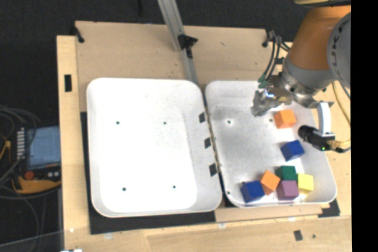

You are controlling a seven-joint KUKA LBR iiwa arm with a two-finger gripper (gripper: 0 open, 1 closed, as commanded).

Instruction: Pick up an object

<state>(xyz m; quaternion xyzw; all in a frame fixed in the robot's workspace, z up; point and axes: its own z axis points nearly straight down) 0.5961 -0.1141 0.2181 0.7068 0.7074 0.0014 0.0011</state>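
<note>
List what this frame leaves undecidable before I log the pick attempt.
- Gripper: small and blurred in the camera view, so its finger state and any grasp cannot be read.
- Green block: partly covered by the purple block and the orange block in the right bin's near corner.
- Arm: cut off by the right edge.

Two bins sit side by side on the desk (142, 44), the right bin (236, 144) touching the left bin (106, 144). Every block lies in the right bin. One block (284, 118) sits near its far right side, just beside the end effector (261, 102). Another block (292, 150) lies nearer the front. Along the front wall, five blocks (276, 184) huddle together, touching one another.
</note>
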